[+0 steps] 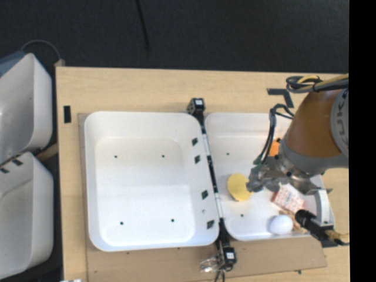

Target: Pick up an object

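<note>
In the right bin (235,135) lie a pale yellow round object (238,187), a white ball (281,224) near the front wall, and a red-and-white patterned packet (288,199). My gripper (256,184) hangs low over this bin, its tip right at the yellow object's right edge. The arm's orange band and grey wrist cover the bin's right part. A small orange thing (274,148) peeks out beside the arm.
The left bin (144,178) sits beside the right one, split by a ridge with black clips (205,168). White moulded shapes (20,157) stand off the bench at the far left. Bare wooden bench (147,87) runs behind the bins.
</note>
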Controlling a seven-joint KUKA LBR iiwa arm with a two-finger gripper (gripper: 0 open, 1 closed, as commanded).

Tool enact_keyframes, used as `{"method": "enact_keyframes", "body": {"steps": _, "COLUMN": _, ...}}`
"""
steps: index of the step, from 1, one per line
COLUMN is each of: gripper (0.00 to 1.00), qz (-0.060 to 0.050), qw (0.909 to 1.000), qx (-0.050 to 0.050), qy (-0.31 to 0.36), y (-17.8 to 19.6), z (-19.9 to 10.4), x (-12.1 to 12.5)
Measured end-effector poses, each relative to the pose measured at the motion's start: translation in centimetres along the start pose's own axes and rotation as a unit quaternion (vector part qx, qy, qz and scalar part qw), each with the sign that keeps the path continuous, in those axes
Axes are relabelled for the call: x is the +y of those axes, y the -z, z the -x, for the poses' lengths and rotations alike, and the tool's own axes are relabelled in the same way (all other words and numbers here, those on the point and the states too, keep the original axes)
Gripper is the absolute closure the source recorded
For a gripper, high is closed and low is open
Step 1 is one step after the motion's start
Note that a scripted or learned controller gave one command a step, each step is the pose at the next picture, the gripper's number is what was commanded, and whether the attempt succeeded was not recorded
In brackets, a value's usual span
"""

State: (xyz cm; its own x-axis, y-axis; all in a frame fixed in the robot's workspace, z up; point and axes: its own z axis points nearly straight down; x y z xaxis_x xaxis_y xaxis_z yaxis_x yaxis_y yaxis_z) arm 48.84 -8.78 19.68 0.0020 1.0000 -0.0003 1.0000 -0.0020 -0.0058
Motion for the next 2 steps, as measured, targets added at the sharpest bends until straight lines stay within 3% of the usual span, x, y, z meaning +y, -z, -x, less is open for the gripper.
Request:
{"method": "enact_keyframes", "body": {"steps": 1, "gripper": 1.00, "qz": 0.015, "qw": 0.9999, "qx": -0.001, "qy": 0.004, "y": 19.2, "z": -3.2, "x": 5.5}}
{"method": "enact_keyframes", "body": {"steps": 2, "gripper": 1.00, "qz": -0.005, "qw": 1.0000, "qx": 0.001, "qy": -0.001, "y": 1.3, "z": -1.1, "x": -0.3}}
